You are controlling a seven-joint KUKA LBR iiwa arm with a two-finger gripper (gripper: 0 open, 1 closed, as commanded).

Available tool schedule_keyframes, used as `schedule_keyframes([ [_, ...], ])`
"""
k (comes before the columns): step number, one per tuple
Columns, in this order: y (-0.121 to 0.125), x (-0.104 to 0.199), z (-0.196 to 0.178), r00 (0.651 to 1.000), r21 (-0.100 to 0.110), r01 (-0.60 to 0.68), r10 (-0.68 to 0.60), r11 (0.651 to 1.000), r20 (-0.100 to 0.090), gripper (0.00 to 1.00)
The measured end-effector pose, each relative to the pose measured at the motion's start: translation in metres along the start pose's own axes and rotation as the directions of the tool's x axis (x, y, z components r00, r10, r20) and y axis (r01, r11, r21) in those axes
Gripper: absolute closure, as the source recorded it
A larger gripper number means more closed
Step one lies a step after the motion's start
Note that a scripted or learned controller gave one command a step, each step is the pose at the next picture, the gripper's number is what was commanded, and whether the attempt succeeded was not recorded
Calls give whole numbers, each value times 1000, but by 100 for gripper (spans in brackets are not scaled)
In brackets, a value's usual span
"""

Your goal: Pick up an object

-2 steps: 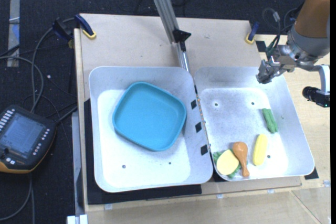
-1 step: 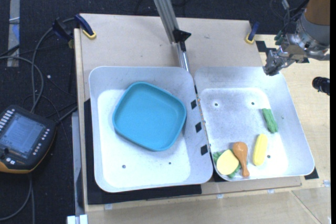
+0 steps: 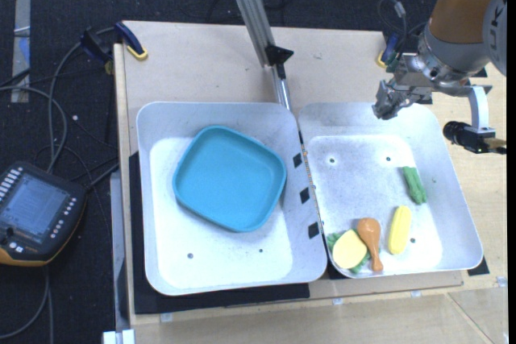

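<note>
My gripper [image 3: 390, 105] hangs over the far rim of the right bin [image 3: 355, 173], well above its floor. Nothing shows between its fingers. On the bin's right side lies a green pod-shaped piece [image 3: 414, 184]. Near the front edge sit a yellow corn-like piece [image 3: 398, 230], an orange drumstick-shaped piece [image 3: 370, 236] and a yellow rounded piece with green trim [image 3: 348, 250], close together. All of these lie far in front of the gripper.
A blue square plate [image 3: 230, 177] lies in the left bin [image 3: 161, 254]. A slanted metal pole [image 3: 254, 4] rises from behind the bins. A handheld pendant [image 3: 32, 209] rests off the bench to the left, with cables.
</note>
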State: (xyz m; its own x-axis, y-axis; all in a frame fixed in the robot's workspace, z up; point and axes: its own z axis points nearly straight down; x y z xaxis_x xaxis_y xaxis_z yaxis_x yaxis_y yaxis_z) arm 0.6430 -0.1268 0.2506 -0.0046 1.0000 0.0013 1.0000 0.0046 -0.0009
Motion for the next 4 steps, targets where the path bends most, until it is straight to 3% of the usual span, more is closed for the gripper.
schedule_keyframes([
  [2, 21, 96, 7, 1000, -1, 0, 0, 1000, 0, 100],
  [4, 20, 203, 28, 1000, 0, 0, 0, 1000, 0, 100],
])
